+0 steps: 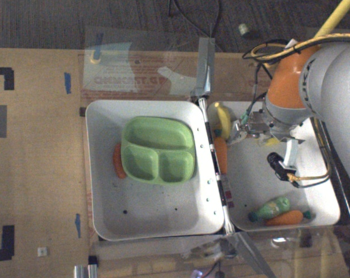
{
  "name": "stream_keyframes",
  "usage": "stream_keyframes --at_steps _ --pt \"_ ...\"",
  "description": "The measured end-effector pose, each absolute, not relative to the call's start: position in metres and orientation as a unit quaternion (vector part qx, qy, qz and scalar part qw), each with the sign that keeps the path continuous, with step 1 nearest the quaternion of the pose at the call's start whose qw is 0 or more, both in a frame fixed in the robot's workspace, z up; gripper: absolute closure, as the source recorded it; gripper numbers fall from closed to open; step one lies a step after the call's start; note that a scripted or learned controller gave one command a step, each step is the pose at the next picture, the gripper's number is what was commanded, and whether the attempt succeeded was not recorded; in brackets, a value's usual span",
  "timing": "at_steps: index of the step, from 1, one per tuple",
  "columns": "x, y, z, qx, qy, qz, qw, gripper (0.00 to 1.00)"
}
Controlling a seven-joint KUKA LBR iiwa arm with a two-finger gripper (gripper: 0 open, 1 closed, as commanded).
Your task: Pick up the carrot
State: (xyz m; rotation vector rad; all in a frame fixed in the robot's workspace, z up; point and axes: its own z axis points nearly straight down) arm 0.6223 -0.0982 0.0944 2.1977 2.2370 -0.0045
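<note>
The carrot (286, 218), orange with a small green top, lies near the front wall of the right bin (319, 213), beside a green bottle-shaped toy (273, 207). My gripper (239, 131) hangs over the back left part of the same bin. It is close to a yellow banana-like toy (223, 119) and an orange elongated toy (221, 154) that lies along the bin's left wall. The gripper is well apart from the carrot, which lies toward the front right of it.
The left bin (157, 213) holds a green divided plate (158, 149), with an orange piece (118, 161) sticking out from under its left edge. A black cable part (277, 165) hangs below the wrist. The grey arm with its orange band (287, 80) covers the right bin's back right.
</note>
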Motion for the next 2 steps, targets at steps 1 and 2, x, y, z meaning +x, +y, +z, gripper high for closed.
stream_keyframes --at_steps 1,2 --pt "0.623 -0.097 0.105 0.700 0.714 -0.0001 0.003 1.00" --pt "0.567 -0.028 0.185 0.708 0.706 0.0000 -0.001 1.00"
